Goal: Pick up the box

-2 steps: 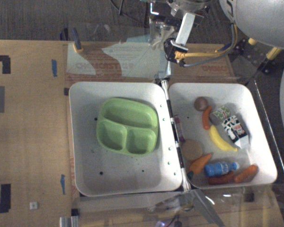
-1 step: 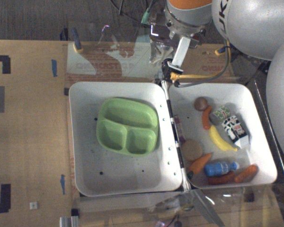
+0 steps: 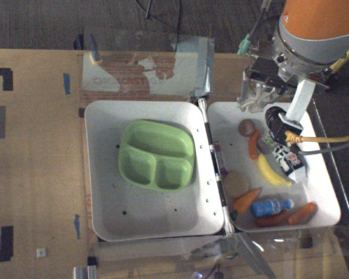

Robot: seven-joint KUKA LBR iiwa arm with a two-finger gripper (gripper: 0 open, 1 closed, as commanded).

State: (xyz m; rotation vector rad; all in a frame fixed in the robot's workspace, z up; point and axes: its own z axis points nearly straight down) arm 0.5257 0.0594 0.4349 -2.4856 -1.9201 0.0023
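Observation:
The box [image 3: 289,158] is a small black-and-white carton lying in the right bin [image 3: 328,196], near its right wall and next to a yellow banana [image 3: 271,172]. My gripper [image 3: 254,102] hangs over the far left corner of that bin, up and to the left of the box and apart from it. Nothing shows between its fingers. The orange-banded arm [image 3: 317,10] comes in from the upper right. A black cable loop [image 3: 275,120] and a yellow cable [image 3: 320,138] pass just above the box.
The right bin also holds a brown ball [image 3: 246,127], an orange carrot [image 3: 253,145], a tan round piece [image 3: 237,185], a second carrot [image 3: 246,200], a blue bottle [image 3: 271,206] and a red sausage [image 3: 273,219]. A green divided plate [image 3: 157,154] lies in the left bin [image 3: 104,202].

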